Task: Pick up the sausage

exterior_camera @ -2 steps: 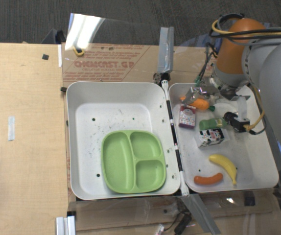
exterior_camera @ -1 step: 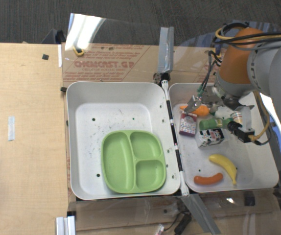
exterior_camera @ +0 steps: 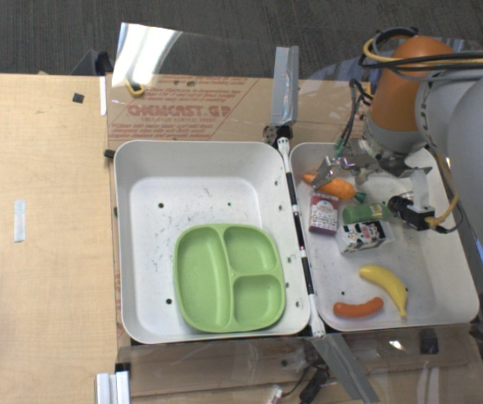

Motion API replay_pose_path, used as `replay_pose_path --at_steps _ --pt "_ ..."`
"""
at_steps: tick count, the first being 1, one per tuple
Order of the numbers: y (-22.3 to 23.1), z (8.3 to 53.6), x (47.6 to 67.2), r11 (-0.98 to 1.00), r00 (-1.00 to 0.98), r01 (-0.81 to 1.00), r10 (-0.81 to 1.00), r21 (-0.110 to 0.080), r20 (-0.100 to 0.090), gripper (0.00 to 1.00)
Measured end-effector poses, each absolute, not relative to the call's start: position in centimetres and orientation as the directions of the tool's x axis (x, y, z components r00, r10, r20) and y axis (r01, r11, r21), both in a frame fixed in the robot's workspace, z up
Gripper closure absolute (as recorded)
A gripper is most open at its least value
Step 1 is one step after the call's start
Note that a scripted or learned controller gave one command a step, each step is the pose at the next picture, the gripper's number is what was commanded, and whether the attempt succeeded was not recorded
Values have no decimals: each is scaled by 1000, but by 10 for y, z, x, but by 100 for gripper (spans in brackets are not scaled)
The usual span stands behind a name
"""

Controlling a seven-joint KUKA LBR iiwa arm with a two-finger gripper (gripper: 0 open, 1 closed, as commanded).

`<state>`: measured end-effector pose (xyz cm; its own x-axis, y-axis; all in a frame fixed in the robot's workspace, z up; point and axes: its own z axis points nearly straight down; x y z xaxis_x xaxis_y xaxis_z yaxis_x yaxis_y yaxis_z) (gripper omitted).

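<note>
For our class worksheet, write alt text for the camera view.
A grey robot arm's gripper hovers over a carrot at the far end of the right bin, while the sausage lies near its front edge beside a banana. The left bin holds a green tray.

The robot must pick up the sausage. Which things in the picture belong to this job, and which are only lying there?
Belong to the job:
- sausage, near the front of the right bin
- gripper, at the back of that bin

Only lying there:
- banana, beside the sausage
- carrot
- purple carton
- black-and-white carton
- green tray, in the left bin
</note>
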<state>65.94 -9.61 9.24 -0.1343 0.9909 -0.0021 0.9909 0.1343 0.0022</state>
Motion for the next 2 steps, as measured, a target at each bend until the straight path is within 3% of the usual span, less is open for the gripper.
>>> replay_pose_path --at_steps 1,2 --pt "-99 91 621 154 -154 988 988 -1 -1 0" --pt "-100 91 652 163 -163 987 987 -1 -1 0"
